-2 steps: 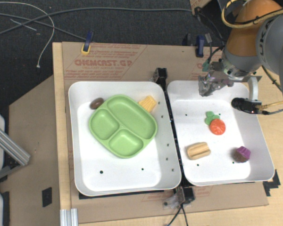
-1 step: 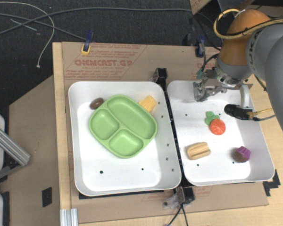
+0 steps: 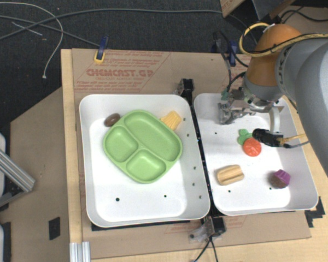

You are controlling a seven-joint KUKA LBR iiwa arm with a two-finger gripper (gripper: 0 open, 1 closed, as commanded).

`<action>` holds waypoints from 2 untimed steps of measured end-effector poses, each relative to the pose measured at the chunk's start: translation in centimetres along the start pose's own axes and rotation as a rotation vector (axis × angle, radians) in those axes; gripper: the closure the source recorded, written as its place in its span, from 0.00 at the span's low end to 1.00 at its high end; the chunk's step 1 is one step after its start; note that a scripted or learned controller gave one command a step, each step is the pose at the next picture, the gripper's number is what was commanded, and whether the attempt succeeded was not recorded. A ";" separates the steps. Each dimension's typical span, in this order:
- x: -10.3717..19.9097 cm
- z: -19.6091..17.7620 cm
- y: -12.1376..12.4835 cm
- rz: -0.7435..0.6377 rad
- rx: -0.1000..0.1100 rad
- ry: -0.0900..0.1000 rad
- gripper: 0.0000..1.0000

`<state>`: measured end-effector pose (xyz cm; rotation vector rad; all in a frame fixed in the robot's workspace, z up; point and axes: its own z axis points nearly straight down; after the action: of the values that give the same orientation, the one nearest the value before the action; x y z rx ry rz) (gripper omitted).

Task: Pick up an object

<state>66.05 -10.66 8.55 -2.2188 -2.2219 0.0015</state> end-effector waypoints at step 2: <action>-0.6 -5.7 -0.3 0.002 -0.003 -0.001 1.00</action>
<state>65.74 -11.29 14.26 -2.2228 -2.2219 -0.0018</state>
